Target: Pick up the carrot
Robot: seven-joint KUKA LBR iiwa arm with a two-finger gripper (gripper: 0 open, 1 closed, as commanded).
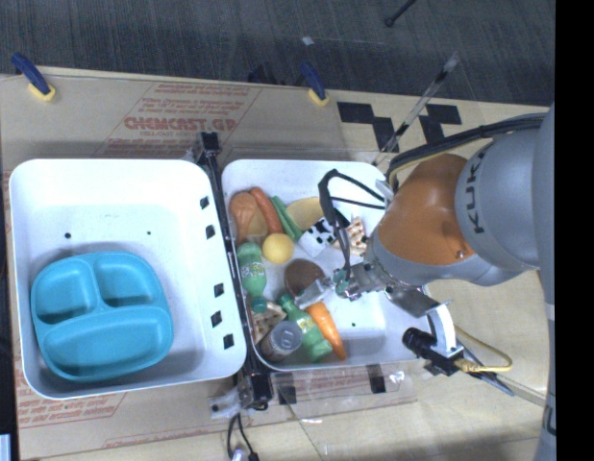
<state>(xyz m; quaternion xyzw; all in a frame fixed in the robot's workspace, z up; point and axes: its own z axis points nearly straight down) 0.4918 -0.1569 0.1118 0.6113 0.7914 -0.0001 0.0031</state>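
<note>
A grey robot arm (499, 209) with an orange band reaches in from the right over the right-hand of two shallow white bins on a bench. Its gripper (328, 291) hangs low inside the right bin (374, 334), right beside the top end of a carrot (325, 326) that lies near the bin's front wall, orange body pointing down and toward the front.

The carrot has not been lifted: it rests among the other items on the bin floor. Metal parts of the gripper sit just above its upper end, but the view is too small and cluttered there to tell whether it is spread, closed, or touching the carrot, so I cannot say. The pickup looks to be at the approach or grasp stage, with the closing and lifting likely left to do.

The right bin is crowded along its left side (mostly toy food). From back to front: a second carrot-like orange piece with a green top (271, 212) beside a brownish bread-like item (245, 214), a pale yellow item (305, 209), a yellow lemon (277, 249), a green vegetable (252, 272), a brown round item (301, 277), a small black-and-white object (321, 235), and a metal can (285, 338).

The left bin (105, 185) holds a blue divided tray (100, 312) toward its front left.
</note>
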